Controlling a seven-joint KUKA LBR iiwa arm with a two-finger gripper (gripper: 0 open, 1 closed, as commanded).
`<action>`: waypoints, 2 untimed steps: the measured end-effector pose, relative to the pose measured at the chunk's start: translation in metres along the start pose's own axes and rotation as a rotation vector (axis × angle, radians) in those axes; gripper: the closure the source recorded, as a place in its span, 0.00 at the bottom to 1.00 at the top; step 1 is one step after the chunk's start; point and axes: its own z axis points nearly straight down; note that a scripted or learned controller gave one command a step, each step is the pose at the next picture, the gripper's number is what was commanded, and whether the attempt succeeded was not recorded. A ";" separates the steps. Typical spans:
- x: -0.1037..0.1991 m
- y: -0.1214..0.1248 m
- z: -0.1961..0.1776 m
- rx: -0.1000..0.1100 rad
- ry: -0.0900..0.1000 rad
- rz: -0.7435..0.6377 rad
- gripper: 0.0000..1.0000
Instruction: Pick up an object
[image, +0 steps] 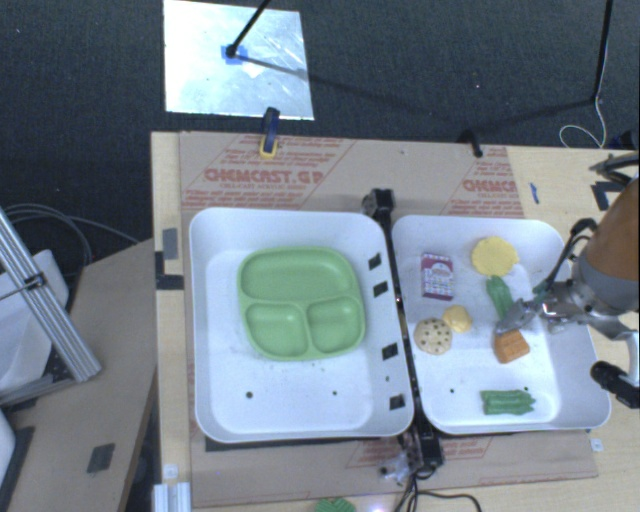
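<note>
The end effector (522, 318) hangs low over the right bin (575, 400), its metal tip just above an orange block (512, 346) and just beside a green pickle-like piece (499, 296); whether its fingers are spread or pressed together cannot be told at this slant, and nothing shows between them. The grey arm (610, 270) with its orange band reaches in from the right edge over the bin's rim. Going left to right, the left bin (215, 400) holds a light green divided tray (300, 303) with three compartments, lying flat near its middle. Black clips run down the seam where the two bins meet. In the right bin lie a small red-and-white packet (437, 275), whose print is too small to read, a brown cookie (433, 336) below it, a small pale yellow piece (457, 319) beside the cookie, a yellow round piece (494, 256) toward the far side, and a green ridged toy (507, 402) near the front wall, well apart from the rest. The bench (330, 175) is covered with brown sheet printed in red with "CHEMCAST GP". Beyond it a shiny square plate (238, 60) lies on dark carpet.
</note>
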 end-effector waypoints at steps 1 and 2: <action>0.034 -0.052 0.031 -0.002 0.001 -0.004 0.00; 0.095 0.003 0.029 -0.011 -0.001 -0.014 0.00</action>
